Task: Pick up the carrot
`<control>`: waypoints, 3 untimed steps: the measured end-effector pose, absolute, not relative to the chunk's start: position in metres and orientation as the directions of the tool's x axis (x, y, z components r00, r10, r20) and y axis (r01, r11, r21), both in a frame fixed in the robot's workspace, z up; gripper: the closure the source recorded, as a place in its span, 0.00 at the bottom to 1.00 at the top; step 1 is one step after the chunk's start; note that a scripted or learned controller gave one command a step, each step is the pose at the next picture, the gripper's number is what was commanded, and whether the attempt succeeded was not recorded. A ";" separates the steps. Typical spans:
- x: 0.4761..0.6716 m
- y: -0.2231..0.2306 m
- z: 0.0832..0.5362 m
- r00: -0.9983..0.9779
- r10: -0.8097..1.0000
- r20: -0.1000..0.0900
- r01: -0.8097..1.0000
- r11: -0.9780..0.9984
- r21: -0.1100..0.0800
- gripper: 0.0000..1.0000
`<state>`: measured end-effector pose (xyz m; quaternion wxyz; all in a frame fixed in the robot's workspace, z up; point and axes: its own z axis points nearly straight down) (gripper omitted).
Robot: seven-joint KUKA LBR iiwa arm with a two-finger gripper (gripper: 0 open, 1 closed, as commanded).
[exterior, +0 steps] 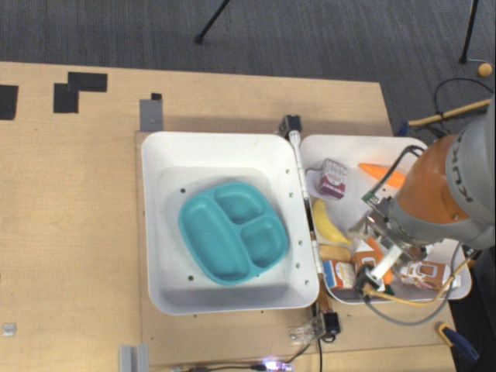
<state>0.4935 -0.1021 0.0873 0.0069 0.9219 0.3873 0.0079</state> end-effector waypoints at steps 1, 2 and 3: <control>0.496 -0.102 0.098 0.698 0.716 0.013 0.716 -0.698 0.025 1.00; 0.496 -0.102 0.098 0.698 0.716 0.013 0.716 -0.698 0.024 0.00; 0.490 -0.088 0.087 0.754 0.657 0.005 0.657 -0.754 0.011 0.00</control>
